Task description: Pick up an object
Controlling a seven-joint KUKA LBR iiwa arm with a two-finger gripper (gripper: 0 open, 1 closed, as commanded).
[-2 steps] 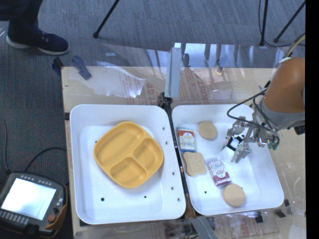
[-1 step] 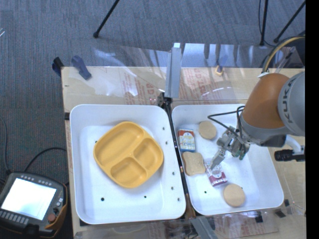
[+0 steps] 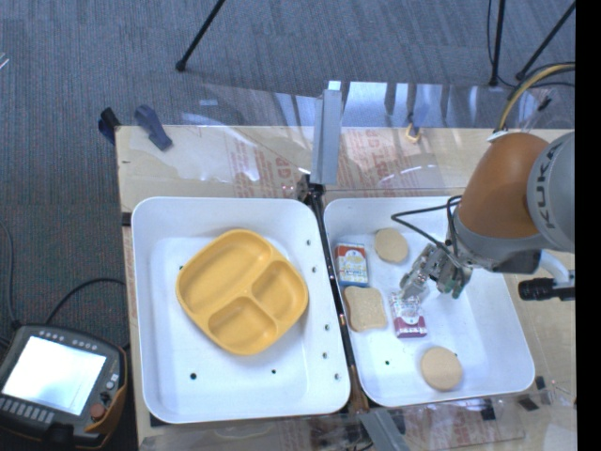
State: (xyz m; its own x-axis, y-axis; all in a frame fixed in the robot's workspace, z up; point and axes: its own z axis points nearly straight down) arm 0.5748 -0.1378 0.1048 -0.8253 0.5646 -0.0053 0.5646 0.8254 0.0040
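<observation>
Red-and-white packet [image 3: 409, 325] is sitting in the right bin [image 3: 488, 346], beside the toast slice [image 3: 364, 308]. We're hovering the end effector [image 3: 409, 301] right over it, fingers spread and empty. We're thinking: drop straight, centre it, then squeeze.

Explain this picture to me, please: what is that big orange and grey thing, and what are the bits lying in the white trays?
That is a robot arm, seen from a camera above the bench. Its gripper reaches down over a small red packet in the right bin; whether it grips anything cannot be told. Nearby lie a slice of toast, two round biscuits and a small orange box. The left bin holds a yellow divided plate.
</observation>
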